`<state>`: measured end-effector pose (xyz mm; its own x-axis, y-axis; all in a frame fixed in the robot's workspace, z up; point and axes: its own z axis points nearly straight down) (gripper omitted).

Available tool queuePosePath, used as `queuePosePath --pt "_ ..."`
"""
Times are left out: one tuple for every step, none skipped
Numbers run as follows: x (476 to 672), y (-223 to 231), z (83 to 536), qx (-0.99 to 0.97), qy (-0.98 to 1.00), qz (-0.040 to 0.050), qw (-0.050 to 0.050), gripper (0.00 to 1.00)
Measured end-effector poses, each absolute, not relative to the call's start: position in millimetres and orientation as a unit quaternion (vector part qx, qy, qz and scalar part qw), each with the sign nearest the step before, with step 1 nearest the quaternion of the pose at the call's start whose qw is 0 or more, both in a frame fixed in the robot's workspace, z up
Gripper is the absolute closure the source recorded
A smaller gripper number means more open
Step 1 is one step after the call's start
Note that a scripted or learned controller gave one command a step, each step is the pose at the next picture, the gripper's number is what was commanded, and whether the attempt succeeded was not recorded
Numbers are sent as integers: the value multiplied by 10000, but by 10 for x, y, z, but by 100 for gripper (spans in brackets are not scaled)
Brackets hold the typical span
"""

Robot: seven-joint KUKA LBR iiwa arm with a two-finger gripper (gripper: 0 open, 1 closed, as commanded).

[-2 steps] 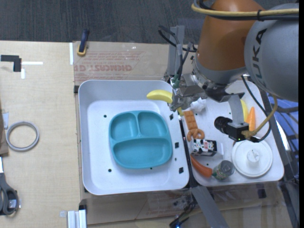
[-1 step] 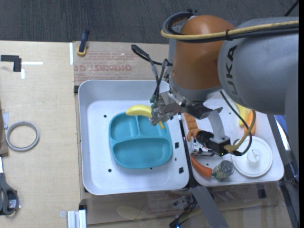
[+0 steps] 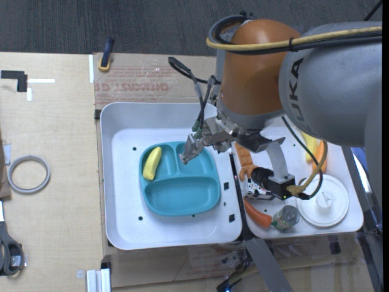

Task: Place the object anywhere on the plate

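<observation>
While poised over the blue divided plastic plate [image 3: 180,190], end effector [image 3: 189,151] state: cannot tell; yellow banana-shaped toy [image 3: 151,162] just left, already resting on plate.

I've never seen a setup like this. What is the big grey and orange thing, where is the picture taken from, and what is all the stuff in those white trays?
The big grey and orange thing is a robot arm, reaching in from the right. The picture comes from a single camera fixed above the bench, looking down at a slant. At the arm's tip is its claw, hanging over the upper right compartment of a blue divided plate. I cannot tell whether the claw is open or carrying anything. The plate lies in the left white tray, and a yellow banana-shaped toy rests in the plate's upper left compartment. The right tray holds a white lid, some orange pieces, among them an orange carrot-like toy, and small odds and ends. A roll of tape sits on the bench at left.
</observation>
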<state>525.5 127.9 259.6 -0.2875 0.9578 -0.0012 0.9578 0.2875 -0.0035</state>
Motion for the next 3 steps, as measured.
queuePosePath --pt "5265 1261 2677 -5982 -8013 31 9 100" --pt "5233 721 2994 -5356 -8444 8 -7 100" --pt "5411 1259 2084 -5631 -8264 23 12 100"
